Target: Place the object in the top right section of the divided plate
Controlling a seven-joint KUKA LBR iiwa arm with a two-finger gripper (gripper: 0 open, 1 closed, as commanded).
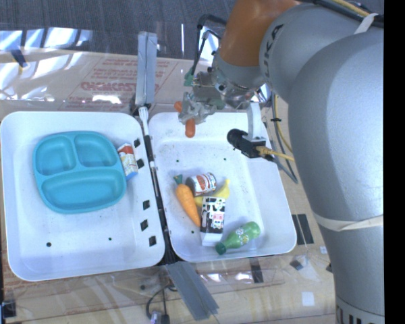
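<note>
A small orange-red oblong object (190, 128), perhaps a toy sausage, hangs above the far edge of the right white bin (270, 181), just under the two-finger gripper (191, 117). The fingers appear to close narrowly on its upper end, so it reads as held and lifted, though the grip itself is small and partly hidden by the metal of the hand.

It is carried high, I judge, so that it can pass over the raised rims and the dark divider between the bins on the way to the left white bin (27, 235). There the teal plastic divided plate (79, 171) lies toward the far-left corner, its three sections open to the camera; the top right section (96, 151) is the smaller hollow nearest the divider (a short crossing, then). A small red-and-white can (127, 160) rests against the plate's right edge, close to the target, and could be nudged on the descent.

Left behind near the right bin's near edge lie an orange toy carrot (186, 203), a brown-labelled tin (204, 183), a black-and-white milk carton (213, 217) and a green bottle (238, 237), bunched together.
</note>
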